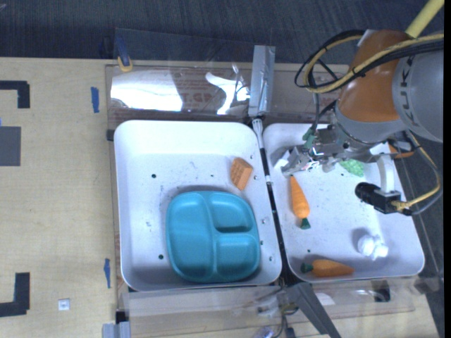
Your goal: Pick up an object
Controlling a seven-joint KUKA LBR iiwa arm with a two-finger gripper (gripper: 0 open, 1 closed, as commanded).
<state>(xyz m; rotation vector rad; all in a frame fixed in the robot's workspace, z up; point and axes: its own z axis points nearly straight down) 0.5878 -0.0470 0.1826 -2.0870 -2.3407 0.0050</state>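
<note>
At the front of the right bin (416, 259), nearest the camera, an orange carrot (328, 267) lies flat against the front wall. Just past it, to the right, sits a small white lump (371, 245). In the left bin (134, 189) a blue tray (212, 236) with three sections fills the front half, and a small orange piece (241, 172) rests just behind it.

Farther back in the right bin lies a second carrot (299, 200), pointing up and down the picture with its green end toward the front. A green leafy thing (354, 167) lies near the back, partly under the arm (384, 83).

The gripper (309, 158) hangs at the back left corner of the right bin, just above the top end of the second carrot. Nothing can be seen between its fingers, so it holds nothing. Whether they are spread wide or pinched close cannot be told; they are too small and tangled with metal parts.

That carrot looks like the thing to grab. But the gripper is close to the wall between the bins, so it could bump the wall coming down. The carrot is round and thin at the tip, so it could roll or slip out. A grab at the very end could tip it and drop it.
</note>
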